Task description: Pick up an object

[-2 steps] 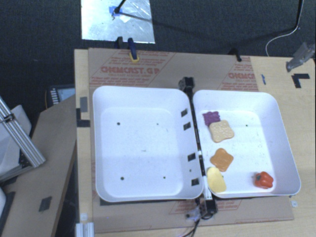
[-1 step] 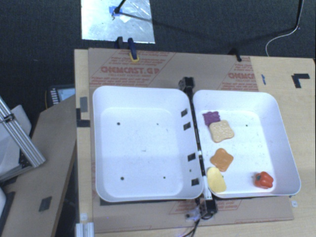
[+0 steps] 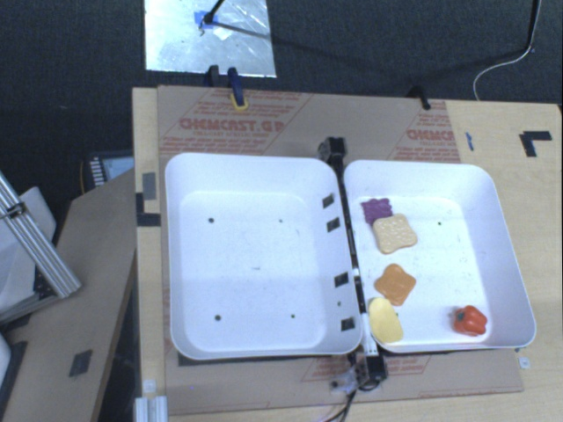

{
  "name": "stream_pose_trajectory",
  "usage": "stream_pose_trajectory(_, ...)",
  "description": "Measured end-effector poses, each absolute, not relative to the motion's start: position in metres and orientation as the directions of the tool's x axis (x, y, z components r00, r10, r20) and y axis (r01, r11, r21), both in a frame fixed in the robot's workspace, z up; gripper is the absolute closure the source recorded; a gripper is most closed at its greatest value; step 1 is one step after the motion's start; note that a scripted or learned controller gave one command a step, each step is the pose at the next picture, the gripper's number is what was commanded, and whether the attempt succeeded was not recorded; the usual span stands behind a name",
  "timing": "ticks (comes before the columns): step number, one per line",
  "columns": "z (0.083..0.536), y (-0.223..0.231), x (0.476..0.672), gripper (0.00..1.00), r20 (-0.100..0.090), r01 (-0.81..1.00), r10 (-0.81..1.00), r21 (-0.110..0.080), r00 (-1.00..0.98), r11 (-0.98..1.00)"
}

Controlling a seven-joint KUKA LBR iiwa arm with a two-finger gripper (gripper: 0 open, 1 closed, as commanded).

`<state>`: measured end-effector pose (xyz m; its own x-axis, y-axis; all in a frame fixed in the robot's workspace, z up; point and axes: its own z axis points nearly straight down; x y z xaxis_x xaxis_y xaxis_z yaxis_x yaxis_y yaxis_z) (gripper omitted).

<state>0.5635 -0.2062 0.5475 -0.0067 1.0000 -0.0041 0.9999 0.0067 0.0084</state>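
Note:
Several small items lie in the right bin (image 3: 493, 236). A purple piece (image 3: 376, 208) sits near the bin's left wall, with a tan cracker-like square (image 3: 395, 233) just below it. Further toward the front lie an orange piece (image 3: 395, 284) and a pale yellow piece (image 3: 384, 321) by the front left corner. A red pepper-like object (image 3: 470, 320) rests near the front right corner.
The left bin (image 3: 255, 253) stands beside the right one, joined by a dark divider strip (image 3: 347, 244). Both rest on a cardboard-covered bench (image 3: 264, 121). A shiny metal plate (image 3: 209, 23) lies beyond the bench. Aluminium framing (image 3: 31, 244) stands at the left.

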Motion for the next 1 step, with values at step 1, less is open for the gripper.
stream_pose_trajectory(1,0.4645,-0.1112,0.5449,1.00,0.004,1.000,1.000,-0.007,-0.013,0.013)
